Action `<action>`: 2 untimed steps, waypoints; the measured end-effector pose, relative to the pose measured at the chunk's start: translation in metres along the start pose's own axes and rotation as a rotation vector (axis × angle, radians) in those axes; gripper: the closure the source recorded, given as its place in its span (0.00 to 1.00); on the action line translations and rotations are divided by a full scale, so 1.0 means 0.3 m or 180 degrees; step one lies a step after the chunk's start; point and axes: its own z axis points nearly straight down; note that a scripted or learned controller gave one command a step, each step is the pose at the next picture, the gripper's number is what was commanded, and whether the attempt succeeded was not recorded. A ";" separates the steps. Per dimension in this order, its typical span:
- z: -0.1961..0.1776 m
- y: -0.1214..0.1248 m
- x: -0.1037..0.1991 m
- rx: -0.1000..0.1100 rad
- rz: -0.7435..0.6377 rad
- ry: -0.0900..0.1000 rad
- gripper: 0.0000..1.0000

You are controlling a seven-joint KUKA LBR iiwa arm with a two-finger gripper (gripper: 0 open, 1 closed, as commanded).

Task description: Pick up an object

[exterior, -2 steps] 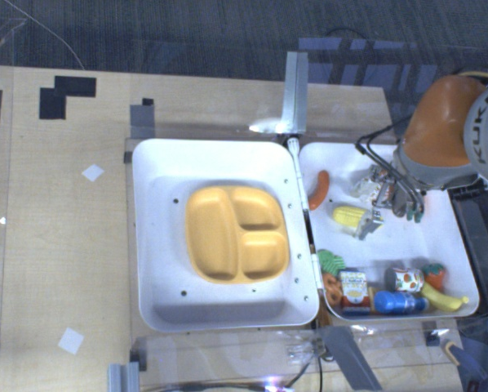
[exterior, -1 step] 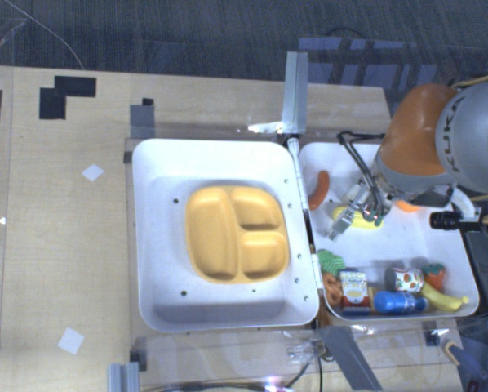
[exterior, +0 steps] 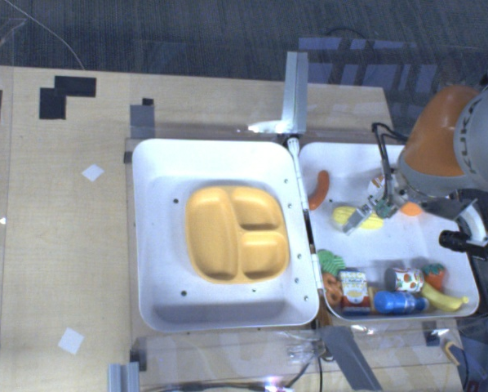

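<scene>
The tool (exterior: 365, 213) is in the right white bin (exterior: 342, 158), toward the right of the frame, low over a small yellow lemon-shaped toy (exterior: 348, 216). I cannot tell if the tool is open or closed, or if it touches the toy. The grey arm (exterior: 482, 137) comes in from the right edge, with a smooth orange band (exterior: 436, 133) above the wrist. Just right of the tool is a small orange thing (exterior: 410, 211). Up and to the left of the lemon toy lies a long reddish sausage shape (exterior: 318, 189), near the bin's left wall. Along the bottom of this bin sit more toys close together: a green leafy one (exterior: 331, 261), a little box with a picture (exterior: 353, 284), a blue bottle (exterior: 399, 302) on its side, a yellow banana (exterior: 444, 300), and a small white carton (exterior: 407, 280). The left white bin (exterior: 158, 219), in the middle of the frame, holds a smooth yellow tray (exterior: 232, 233) with three dips in it. Both bins rest on a pale wood counter (exterior: 56, 243) with black squares (exterior: 64, 95) of tape in the upper left. A dark blue carpet floor (exterior: 187, 15) runs along the top.
</scene>
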 end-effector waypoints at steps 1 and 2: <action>0.025 0.212 -0.038 -0.0007 0.0415 -0.0001 0.00; -0.026 0.223 -0.045 -0.0036 0.0391 -0.0032 1.00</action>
